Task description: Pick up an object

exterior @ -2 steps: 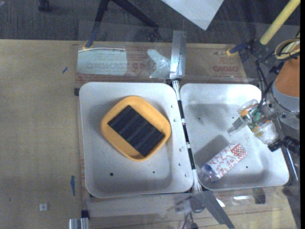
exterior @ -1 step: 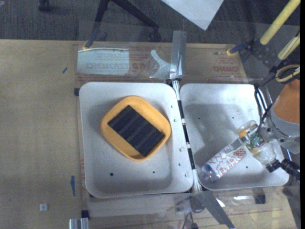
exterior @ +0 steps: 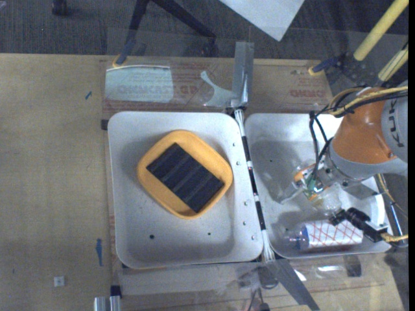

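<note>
A yellow-orange rounded pad with a black ribbed panel (exterior: 185, 173) lies in the middle of the left bin (exterior: 130, 238). In the right bin (exterior: 272, 135), a tube with a red-and-white crosshatch pattern and a grey-blue cap (exterior: 327, 234) lies along the near wall. My gripper (exterior: 310, 183) hangs low over the middle of the right bin, just above and behind the tube, below the orange band of the arm (exterior: 363, 138). Nothing can be made out between its tips.
The divider between the two bins (exterior: 249, 180) runs just left of the gripper. A clear plastic sheet with print (exterior: 139, 83) and a metal bracket (exterior: 241, 76) lie on the bench behind the bins. Chair legs (exterior: 149, 5) stand on the floor beyond.
</note>
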Available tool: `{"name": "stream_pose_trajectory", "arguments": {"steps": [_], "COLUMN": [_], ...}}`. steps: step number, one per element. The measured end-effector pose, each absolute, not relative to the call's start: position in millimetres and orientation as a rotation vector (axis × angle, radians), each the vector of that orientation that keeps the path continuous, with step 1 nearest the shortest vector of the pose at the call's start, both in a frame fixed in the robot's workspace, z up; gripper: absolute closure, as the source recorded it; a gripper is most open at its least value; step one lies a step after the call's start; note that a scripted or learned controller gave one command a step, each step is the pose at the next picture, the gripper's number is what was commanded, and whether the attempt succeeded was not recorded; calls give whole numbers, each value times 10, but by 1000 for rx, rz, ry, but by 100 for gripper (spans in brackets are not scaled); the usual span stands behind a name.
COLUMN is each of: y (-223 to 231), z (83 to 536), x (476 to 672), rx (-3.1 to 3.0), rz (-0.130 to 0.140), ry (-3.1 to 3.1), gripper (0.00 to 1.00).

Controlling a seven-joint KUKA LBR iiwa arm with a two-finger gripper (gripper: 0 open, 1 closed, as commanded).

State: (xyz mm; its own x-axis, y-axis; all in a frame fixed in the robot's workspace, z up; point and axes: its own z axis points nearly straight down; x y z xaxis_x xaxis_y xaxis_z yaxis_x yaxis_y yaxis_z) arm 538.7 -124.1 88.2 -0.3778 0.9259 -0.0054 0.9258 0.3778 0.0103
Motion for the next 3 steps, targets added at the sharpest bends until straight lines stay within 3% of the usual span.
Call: {"name": "stream_pose_trajectory", "arguments": {"steps": [1,2,3], "y": [-1265,-1488,-1500], "z": [880,876,973], "x": [5801,5573,5577], "rx": [1637,1710,1713], "rz": [6,4,6], "ry": [2672,2631,2626], "gripper": [0,0,100]}}
